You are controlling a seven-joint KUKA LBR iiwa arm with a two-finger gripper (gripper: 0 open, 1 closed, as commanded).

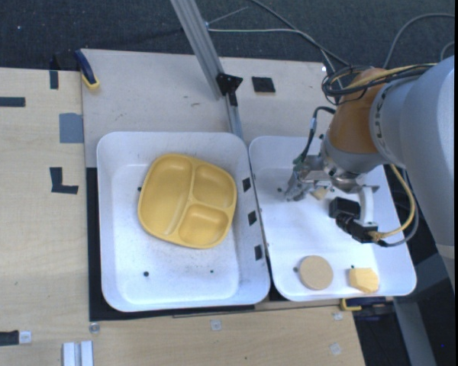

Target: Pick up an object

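Note:
A round tan disc (316,272) lies near the front of the right bin (278,239). A small yellow chunk (364,280) sits just right of it by the front rim. A yellow divided plate (188,200) rests in the left bin (114,227). My gripper (296,189) is low in the back half of the right bin, well behind the disc and the chunk. The wrist and cables cover much of it.
A slanted metal pole (202,40) rises behind the bins and meets the bench near the divide. Black cables (362,223) hang from the wrist over the right bin. The grey arm (424,128) occupies the right side.

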